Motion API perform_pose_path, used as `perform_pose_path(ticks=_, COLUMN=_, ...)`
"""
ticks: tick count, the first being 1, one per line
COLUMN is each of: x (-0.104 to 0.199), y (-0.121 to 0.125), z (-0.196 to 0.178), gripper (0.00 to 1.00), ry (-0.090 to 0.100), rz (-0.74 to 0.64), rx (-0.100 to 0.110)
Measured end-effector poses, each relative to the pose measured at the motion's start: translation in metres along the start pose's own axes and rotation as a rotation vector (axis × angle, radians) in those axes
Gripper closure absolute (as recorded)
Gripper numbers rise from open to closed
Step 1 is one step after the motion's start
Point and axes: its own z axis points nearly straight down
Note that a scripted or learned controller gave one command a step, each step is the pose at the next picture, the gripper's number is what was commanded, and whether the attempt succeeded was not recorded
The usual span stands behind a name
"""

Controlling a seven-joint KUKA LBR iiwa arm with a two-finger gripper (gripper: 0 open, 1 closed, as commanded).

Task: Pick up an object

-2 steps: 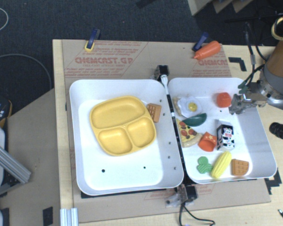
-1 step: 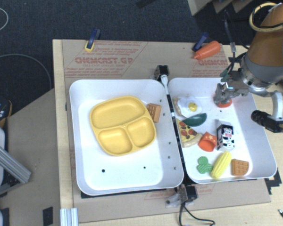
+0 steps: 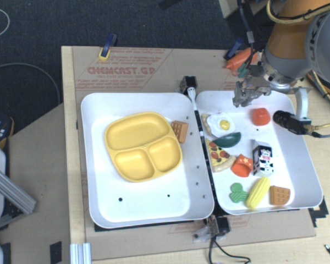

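My gripper (image 3: 243,99) hangs over the back edge of the right bin (image 3: 302,164), just left of a red tomato-like toy (image 3: 260,116) and above and right of a fried egg toy (image 3: 220,124). I see nothing in it. Further toys lie in this bin: a dark green piece (image 3: 227,140), a pizza slice (image 3: 219,155), a red pepper (image 3: 242,166), a cow-print carton (image 3: 263,160), a green broccoli (image 3: 238,192), a corn cob (image 3: 257,191) and a waffle (image 3: 279,195).
The left bin (image 3: 99,191) holds a yellow divided plate (image 3: 143,146) with a small brown waffle piece (image 3: 180,131) at its right edge. A black fitting (image 3: 289,121) juts over the right bin's back right. Cables and an orange tool (image 3: 237,60) lie behind the bins.
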Motion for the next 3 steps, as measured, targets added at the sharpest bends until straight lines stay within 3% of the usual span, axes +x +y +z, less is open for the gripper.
perform_pose_path(ticks=1, x=-0.003, y=0.009, z=-0.016, gripper=1.0, ry=-0.001, rz=0.004, rx=0.001)
perform_pose_path(ticks=2, x=-0.001, y=0.014, z=-0.007, gripper=1.0, ry=-0.002, rz=0.005, rx=0.003)
perform_pose_path(ticks=3, x=-0.004, y=0.0, z=0.002, gripper=1.0, ry=0.0, rz=0.007, rx=0.009)
